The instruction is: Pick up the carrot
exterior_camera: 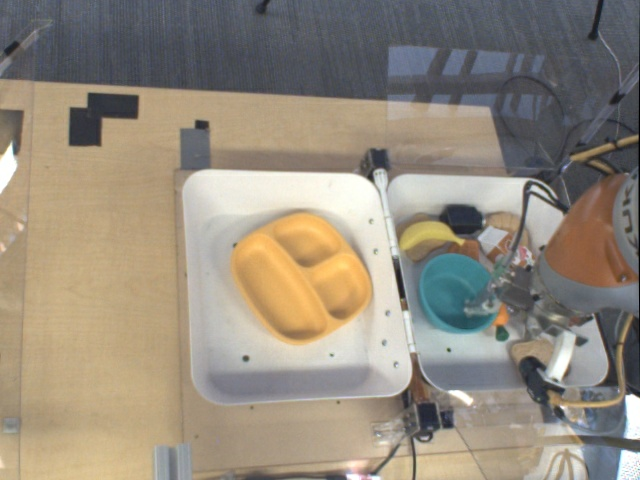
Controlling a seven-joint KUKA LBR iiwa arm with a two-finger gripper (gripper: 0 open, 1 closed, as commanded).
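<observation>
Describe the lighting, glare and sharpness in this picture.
Camera view: even, soft light, with faint shadows inside the left bin; pale reflections on the clear panel at the back; the yellow tray and teal bowl look sharp; the end effector area is cluttered and slightly blurred, so small items there are hard to tell apart.

Yellow tray (300,276) in left bin (215,368)

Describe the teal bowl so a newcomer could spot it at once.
Start at the two white bins side by side and take the right bin, where the arm reaches in. The teal bowl sits near its middle, just below the yellow banana and left of the gripper. It is the sole round, blue-green, open dish among the clutter.
</observation>
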